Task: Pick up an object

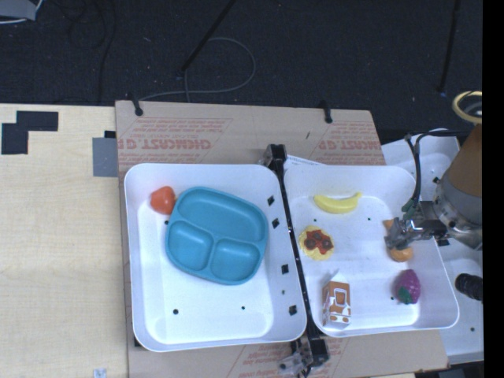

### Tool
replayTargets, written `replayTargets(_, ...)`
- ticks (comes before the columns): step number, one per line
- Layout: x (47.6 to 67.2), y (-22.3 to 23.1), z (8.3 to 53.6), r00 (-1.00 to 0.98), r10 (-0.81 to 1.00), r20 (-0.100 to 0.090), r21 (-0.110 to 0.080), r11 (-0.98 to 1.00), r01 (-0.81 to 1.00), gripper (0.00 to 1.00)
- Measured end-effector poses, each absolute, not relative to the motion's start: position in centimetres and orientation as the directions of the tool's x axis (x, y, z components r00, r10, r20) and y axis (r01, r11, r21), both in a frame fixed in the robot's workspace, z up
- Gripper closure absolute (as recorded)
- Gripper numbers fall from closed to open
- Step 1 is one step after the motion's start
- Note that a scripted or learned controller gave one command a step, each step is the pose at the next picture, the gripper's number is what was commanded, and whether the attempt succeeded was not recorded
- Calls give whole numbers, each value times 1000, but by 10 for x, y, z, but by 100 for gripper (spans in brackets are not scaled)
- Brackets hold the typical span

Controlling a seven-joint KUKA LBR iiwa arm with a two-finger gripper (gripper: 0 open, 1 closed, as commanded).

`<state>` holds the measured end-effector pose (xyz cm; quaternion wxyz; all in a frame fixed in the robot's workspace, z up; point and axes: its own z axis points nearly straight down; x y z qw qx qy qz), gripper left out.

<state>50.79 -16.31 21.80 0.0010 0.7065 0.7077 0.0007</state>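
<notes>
My gripper [402,236] is low over the right side of the right bin [370,323], reaching in from the right. Directly under it lies a small orange object [400,253], partly covered by the gripper, and I cannot tell whether it is gripped. Also in this bin are a yellow banana [337,203] at the back, a round pizza-like toy [316,243] in the middle, a small white and orange carton [336,302] at the front, and a purple fruit [407,287] at the front right.
The left bin [134,274] holds a blue divided plate [215,235] and a red-orange tomato [163,200] at its back left corner. A black clamp runs between the two bins. Cardboard lies under both.
</notes>
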Motion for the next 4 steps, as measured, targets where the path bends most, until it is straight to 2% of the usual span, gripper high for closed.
replayTargets(1,505,-166,261,-1,1000,-1,2,1,1000,100)
replayTargets(4,522,-10,252,-2,1000,0,-3,2,1000,100)
